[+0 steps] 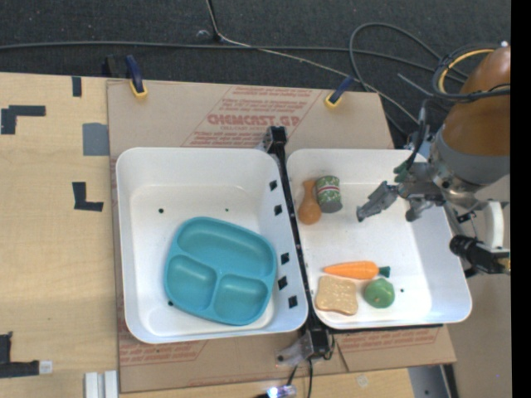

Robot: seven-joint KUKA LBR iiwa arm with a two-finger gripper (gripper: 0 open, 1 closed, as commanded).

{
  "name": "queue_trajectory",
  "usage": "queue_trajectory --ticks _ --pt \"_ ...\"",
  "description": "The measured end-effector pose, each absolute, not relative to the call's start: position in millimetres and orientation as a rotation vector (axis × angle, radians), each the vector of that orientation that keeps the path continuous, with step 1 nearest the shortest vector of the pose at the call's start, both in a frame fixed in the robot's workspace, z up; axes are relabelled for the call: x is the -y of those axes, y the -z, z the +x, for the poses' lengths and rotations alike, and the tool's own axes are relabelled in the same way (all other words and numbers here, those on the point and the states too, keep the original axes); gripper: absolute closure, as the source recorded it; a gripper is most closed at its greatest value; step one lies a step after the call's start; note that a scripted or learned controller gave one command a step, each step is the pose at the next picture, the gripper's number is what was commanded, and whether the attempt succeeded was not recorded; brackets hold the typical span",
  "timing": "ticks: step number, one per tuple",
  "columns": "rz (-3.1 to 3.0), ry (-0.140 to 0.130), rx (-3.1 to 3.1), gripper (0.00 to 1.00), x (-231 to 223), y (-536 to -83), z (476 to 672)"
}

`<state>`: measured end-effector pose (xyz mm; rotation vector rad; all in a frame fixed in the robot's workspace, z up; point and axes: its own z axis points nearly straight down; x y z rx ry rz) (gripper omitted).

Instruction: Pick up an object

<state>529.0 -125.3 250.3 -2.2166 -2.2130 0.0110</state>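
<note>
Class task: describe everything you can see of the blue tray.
The blue tray looks like smooth teal plastic, with rounded corners and three compartments: one large one, two smaller ones. It lies flat, turned at an angle, on the floor of the left bin, towards the near side. Nothing lies in it.

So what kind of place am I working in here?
Probably a robot lab test bench, not a kitchen: toy food like a carrot in a white bin, cardboard clamped underneath, loose cables behind.
</note>
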Motion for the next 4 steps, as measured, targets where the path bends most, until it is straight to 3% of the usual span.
queue_trajectory --ticks 1,4 --pt "-2.219 -0.002 2.222 0.00 125.1 -255.3 531.1" --pt "-2.220 -0.002 2.223 0.00 121.1 -84.9 540.1"
